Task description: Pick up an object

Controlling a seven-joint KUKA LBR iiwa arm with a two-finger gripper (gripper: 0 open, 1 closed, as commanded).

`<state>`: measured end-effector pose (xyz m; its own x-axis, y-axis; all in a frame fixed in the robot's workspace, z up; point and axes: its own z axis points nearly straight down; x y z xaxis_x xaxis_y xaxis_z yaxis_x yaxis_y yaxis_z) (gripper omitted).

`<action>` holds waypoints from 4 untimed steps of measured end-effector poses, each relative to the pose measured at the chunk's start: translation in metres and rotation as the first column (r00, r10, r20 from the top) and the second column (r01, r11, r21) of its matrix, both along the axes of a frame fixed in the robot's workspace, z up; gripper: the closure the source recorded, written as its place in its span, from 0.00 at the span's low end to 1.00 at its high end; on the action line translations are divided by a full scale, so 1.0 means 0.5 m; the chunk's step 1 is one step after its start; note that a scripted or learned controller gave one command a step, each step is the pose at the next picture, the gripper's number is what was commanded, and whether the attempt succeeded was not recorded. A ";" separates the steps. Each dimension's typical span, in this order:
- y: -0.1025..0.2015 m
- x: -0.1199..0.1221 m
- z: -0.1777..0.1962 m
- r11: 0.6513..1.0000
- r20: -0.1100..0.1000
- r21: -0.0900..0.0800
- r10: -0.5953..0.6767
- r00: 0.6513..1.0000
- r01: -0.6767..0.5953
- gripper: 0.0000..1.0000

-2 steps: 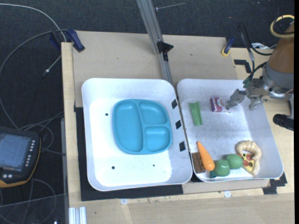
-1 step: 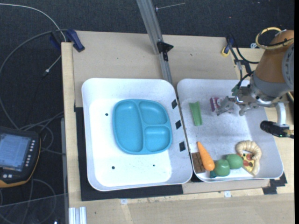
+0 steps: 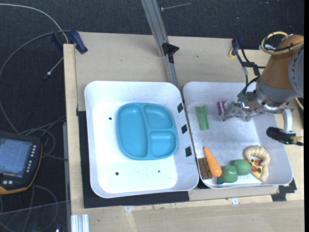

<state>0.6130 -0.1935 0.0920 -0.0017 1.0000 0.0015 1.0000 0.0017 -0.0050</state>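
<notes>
1. Your gripper (image 3: 240, 112) hangs low over the far part of the right bin (image 3: 241, 140), at the end of the grey arm (image 3: 280, 79) that comes in from the right. From this slant you cannot tell how far it is open, nor whether it has hold of anything.
2. Just left of the gripper, touching it or very nearly, sits a small purple-and-white thing (image 3: 222, 107). It is too small to name with any certainty.
3. A little further left, a green block (image 3: 202, 117) lies lengthwise on the bin floor, apart from the purple thing and close to the bin's left wall.
4. The middle of the right bin's floor is bare white.
5. Along the near edge you have a cluster:
   - An orange carrot (image 3: 212, 162) lies at a slant.
   - A brown bar (image 3: 204, 167) lies beside the carrot on its left.
   - Two green round pieces (image 3: 236, 171) lie to the right of the carrot, touching each other.
   - A pale ring-shaped pastry (image 3: 255, 153) lies further right, with a yellow-and-red piece (image 3: 257, 167) just nearer than it.
6. The left bin (image 3: 104, 108) holds a blue divided plate (image 3: 146, 130) lying flat near its middle, well apart from the gripper.
7. Off the bench at the far left lies a handheld pendant (image 3: 14, 162) with a lit screen.
</notes>
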 end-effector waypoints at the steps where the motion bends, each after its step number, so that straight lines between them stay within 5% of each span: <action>1: 0.001 0.003 0.025 1.000 0.005 -0.001 0.001 1.000 -0.001 1.00; 4: 0.002 0.035 0.347 1.000 0.012 -0.004 0.001 1.000 -0.001 1.00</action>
